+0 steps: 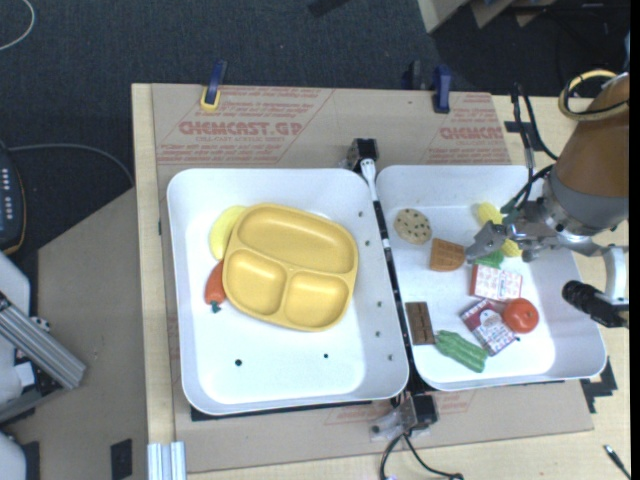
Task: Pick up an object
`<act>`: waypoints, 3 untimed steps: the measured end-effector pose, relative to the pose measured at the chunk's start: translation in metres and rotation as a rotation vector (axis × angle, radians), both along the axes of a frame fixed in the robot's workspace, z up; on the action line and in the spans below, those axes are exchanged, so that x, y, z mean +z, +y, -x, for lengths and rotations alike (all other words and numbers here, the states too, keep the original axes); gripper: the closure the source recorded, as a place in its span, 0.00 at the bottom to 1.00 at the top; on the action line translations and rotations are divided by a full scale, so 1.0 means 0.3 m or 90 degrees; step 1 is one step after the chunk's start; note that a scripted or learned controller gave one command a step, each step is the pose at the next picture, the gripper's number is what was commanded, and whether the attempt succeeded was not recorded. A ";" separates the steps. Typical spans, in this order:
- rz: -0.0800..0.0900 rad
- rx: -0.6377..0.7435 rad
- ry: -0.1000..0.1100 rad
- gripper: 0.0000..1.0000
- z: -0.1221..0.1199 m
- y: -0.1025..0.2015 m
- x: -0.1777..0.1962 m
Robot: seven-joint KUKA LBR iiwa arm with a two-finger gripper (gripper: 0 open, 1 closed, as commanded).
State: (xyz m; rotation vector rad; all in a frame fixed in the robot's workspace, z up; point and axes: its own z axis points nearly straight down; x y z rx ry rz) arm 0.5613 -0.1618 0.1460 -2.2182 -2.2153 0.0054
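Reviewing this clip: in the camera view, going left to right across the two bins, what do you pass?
Red-orange toy → yellow tray → cookie → orange block → tomato → gripper arm at the right.

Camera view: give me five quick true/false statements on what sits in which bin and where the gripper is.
1. The yellow divided tray lies in the left bin. True.
2. The cookie lies in the left bin. False: it is in the right bin, near the upper left corner.
3. The gripper is over the right bin, close to the orange wedge. True.
4. The tomato sits in one of the tray's compartments. False: it sits in the right bin beside the red-and-white packets.
5. The green pickle lies right beside the brown chocolate bar. True.
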 end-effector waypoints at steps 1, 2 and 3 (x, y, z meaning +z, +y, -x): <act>0.001 0.001 -0.002 0.00 0.031 0.016 -0.165; 0.003 0.000 -0.007 0.00 0.025 0.013 -0.193; 0.008 -0.001 -0.014 1.00 0.018 0.002 -0.149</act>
